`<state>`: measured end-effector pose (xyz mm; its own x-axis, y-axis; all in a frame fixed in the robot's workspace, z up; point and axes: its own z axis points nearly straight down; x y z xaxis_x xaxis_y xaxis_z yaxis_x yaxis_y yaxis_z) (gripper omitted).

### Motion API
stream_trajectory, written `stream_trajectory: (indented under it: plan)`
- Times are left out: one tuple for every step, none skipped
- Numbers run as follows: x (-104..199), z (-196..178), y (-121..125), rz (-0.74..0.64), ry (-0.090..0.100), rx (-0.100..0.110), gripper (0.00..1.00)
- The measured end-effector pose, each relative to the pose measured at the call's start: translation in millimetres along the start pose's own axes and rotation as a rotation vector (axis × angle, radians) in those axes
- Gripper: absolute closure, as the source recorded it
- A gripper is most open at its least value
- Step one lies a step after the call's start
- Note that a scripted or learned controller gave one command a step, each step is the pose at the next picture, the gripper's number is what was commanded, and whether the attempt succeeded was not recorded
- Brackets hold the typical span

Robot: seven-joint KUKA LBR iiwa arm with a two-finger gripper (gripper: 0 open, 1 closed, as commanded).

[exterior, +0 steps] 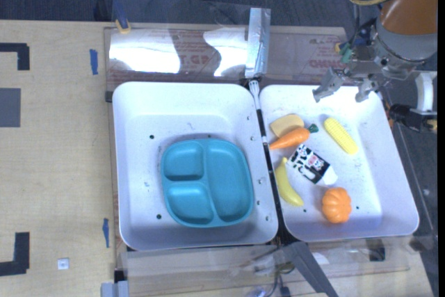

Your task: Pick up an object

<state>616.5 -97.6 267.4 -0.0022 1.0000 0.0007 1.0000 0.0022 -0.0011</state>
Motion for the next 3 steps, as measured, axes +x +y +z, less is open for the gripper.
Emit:
stream_trajectory:
  plan:
    - [-64.9, 27.1, 47.7, -0.023, -0.003, 0.0, 0.0]
    - [-63.0, 24.5, 49.0, -0.026, -0.003, -0.004, 0.0]
    - [-81.5, 171.0, 19.7, -0.077, 0.002, 0.009, 0.0]
